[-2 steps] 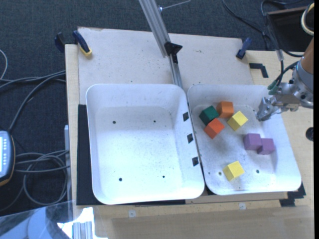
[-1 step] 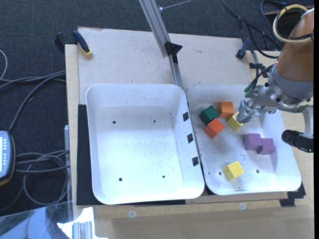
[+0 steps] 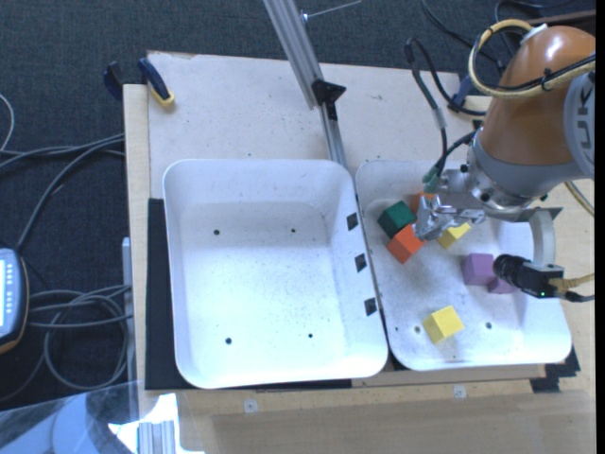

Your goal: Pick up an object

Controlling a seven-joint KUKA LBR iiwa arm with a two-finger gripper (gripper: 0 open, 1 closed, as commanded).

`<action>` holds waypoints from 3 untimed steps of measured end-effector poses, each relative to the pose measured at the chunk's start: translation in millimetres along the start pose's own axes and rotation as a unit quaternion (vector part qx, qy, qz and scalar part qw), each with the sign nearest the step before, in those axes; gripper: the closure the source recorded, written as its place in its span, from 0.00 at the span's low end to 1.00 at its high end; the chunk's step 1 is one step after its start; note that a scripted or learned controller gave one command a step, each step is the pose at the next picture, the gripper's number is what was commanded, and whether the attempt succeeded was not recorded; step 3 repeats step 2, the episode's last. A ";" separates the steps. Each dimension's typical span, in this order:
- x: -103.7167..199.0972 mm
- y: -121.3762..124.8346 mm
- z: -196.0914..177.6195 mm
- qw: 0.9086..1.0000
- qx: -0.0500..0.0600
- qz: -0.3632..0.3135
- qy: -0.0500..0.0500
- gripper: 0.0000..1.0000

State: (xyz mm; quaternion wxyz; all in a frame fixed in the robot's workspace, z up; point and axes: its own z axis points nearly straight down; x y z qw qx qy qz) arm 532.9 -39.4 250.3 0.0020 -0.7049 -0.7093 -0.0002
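The right bin (image 3: pixel 529 348) holds several blocks. A green block (image 3: pixel 396 218) and an orange block (image 3: pixel 406 244) lie together near its left side. Towards the front sits a yellow block (image 3: pixel 442 324), a purple block (image 3: pixel 478 269) lies to the right, and a small yellow block (image 3: pixel 455 234) rests by the arm's tip. My gripper (image 3: pixel 434 219) hangs low over the bin, just right of the green and orange blocks and left of the small yellow one. The orange-banded wrist (image 3: pixel 534 93) hides the bin's back right part.
The left bin (image 3: pixel 189 197) lies beside the right one, their rims meeting at the middle (image 3: pixel 364 263). A slanted metal pole (image 3: pixel 298 41) rises behind the bins. A blue-and-yellow clamp (image 3: pixel 156 80) sits at the bench's back left. A black part (image 3: pixel 518 270) hangs beside the purple block.
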 end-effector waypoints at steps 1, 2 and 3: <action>62.3 -6.7 10.1 1.000 0.000 -0.001 0.000 1.00; 119.7 -10.1 21.2 1.000 0.001 -0.001 0.000 1.00; 119.7 -10.1 21.2 1.000 0.001 -0.001 0.000 1.00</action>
